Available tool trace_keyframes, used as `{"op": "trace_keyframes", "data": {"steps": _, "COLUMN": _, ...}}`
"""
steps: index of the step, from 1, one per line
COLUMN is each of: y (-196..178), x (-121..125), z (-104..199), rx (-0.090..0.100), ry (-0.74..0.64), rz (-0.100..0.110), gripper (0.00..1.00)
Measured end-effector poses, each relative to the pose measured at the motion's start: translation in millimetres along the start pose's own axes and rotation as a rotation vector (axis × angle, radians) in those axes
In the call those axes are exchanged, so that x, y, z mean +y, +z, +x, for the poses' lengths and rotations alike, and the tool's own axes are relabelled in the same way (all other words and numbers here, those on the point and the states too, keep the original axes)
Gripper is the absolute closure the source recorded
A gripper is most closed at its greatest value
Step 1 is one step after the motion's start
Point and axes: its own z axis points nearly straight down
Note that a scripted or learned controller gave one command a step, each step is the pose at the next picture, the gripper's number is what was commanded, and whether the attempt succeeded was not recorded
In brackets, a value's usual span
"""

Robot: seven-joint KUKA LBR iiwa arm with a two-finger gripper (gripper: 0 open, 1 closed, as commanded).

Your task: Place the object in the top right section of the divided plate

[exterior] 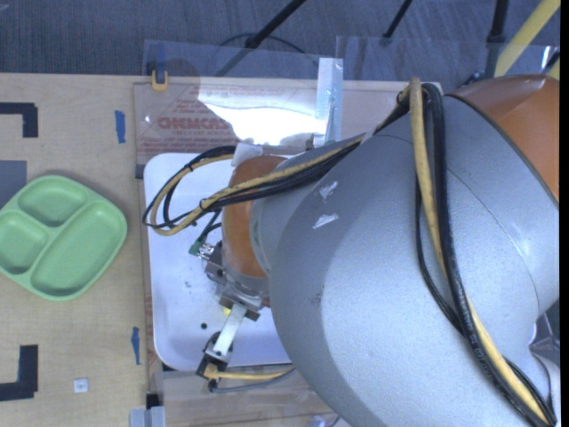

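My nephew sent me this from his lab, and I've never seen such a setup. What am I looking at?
This is taken by one camera fixed above a workbench, looking down at a slant. The big grey shape with an orange band is a robot arm reaching in from the right, with cables running along it. Its pincer is lowered into a shallow white bin. I cannot tell whether it holds anything. On the wooden bench to the left lies a green divided plate with three sections, where the object should go.

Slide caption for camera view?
Grey robot arm reaches into shallow white bin; green divided plastic plate sits apart on wooden bench.
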Motion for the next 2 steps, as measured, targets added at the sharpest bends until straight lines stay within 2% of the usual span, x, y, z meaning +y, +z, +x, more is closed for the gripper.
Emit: {"op": "trace_keyframes", "data": {"steps": 2, "y": -17.6, "x": -1.2, "z": 0.1, "rx": -0.005, "ry": -0.005, "rz": 0.004, "gripper": 1.00}}
